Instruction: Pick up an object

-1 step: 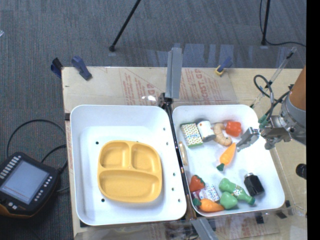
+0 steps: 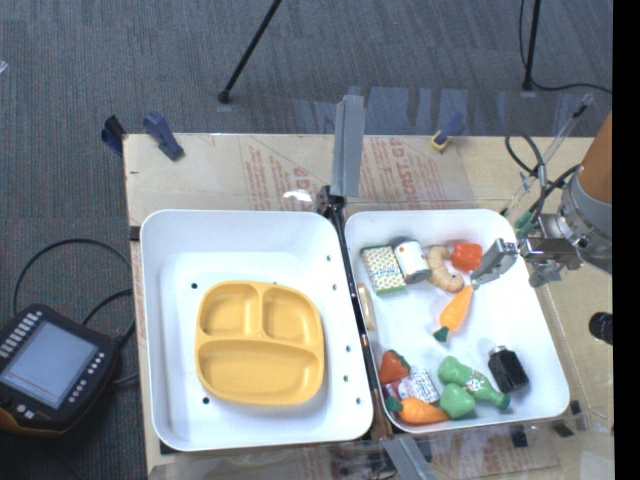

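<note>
Now the tool (image 2: 497, 261) hangs over the upper right part of the right bin (image 2: 545, 313); I cannot tell whether it grips anything. Just left of the tool lie a red toy (image 2: 465, 256) and a curled beige piece (image 2: 441, 269). Below it a toy carrot (image 2: 456, 311) lies tilted. Farther left sits a checkered packet (image 2: 383, 268). Beyond, the left bin (image 2: 165, 258) holds a yellow divided tray (image 2: 261, 355).

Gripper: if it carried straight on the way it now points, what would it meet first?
The gripper points left and down into the right bin. First in line looks like the red toy, with the shrimp-shaped toy just behind it. Its height above them is unclear.
</note>
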